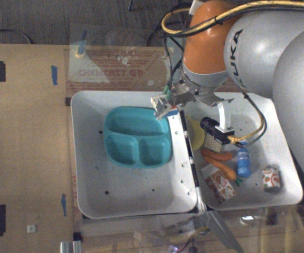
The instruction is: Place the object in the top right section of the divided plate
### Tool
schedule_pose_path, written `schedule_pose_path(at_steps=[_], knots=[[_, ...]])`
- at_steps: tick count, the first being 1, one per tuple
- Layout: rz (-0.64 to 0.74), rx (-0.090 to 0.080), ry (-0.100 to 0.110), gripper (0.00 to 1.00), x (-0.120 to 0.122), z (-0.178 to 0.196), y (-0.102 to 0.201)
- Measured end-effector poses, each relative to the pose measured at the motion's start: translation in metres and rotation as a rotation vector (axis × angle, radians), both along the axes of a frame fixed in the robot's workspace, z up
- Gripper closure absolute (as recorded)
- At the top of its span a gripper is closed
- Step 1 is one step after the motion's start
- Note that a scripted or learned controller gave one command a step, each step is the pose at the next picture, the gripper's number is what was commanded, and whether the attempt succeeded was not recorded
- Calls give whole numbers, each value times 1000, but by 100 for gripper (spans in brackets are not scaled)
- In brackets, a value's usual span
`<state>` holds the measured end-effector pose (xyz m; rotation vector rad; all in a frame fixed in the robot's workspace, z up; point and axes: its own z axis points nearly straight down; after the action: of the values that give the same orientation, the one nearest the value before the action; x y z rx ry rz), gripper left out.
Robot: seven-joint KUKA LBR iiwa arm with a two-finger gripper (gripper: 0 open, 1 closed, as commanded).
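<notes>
A teal divided plate (137,137) lies in the left bin (88,183), with one long section at the back and two smaller ones at the front. My gripper (162,107) hangs over the plate's back right corner, close to the wall between the bins. A small pale and greenish shape shows at the gripper's tip; I cannot make out what it is or whether it is held.
The right bin (292,191) holds a yellow object (197,134), two carrots (219,161), a blue bottle (243,163), a brown carton (219,186) and a small can (271,178). The arm covers the right bin's back part.
</notes>
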<state>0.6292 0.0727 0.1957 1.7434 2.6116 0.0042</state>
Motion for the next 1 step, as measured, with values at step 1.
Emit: schedule_pose_path(at_steps=[1], knots=[[198,-1,3,100,31,-10,38]])
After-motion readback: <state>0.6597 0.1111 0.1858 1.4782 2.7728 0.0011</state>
